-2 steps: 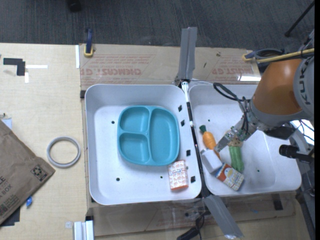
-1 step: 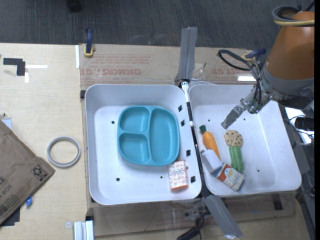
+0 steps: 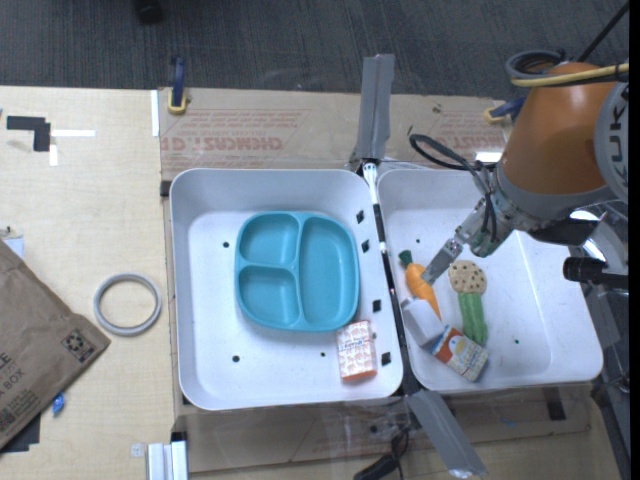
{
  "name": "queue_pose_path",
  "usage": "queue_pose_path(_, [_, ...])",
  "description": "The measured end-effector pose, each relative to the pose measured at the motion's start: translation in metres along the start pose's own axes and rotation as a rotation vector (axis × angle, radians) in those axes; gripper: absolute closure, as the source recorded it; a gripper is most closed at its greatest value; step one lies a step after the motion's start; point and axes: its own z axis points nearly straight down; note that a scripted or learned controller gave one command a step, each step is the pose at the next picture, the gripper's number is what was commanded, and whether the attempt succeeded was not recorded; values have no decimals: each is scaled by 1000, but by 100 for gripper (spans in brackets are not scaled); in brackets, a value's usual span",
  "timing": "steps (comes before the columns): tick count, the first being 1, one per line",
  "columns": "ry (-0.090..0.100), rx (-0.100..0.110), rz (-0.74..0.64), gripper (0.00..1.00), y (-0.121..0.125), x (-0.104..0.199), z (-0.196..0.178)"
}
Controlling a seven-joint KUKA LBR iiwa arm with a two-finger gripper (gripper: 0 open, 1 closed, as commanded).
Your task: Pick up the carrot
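Observation:
The carrot is small and orange with a green top. It lies in the right bin, close to that bin's left wall. My gripper reaches down from the right at a slant, and its tip is right beside the carrot's upper right side. The carrot rests on the bin floor. The arm's orange band hangs above the bin's back right part.
Beside the carrot lie a round tan biscuit, a green vegetable, a small carton and a white tube. The left bin holds a teal divided plate and a snack box. A tape ring lies on the bench.

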Motion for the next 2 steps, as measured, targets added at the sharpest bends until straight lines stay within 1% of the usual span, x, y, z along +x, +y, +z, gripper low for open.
queue_pose_path(1, [-2, -1, -153, 0, 4, -50, 11])
queue_pose_path(2, [-4, -5, -316, 0, -6, -39, 86])
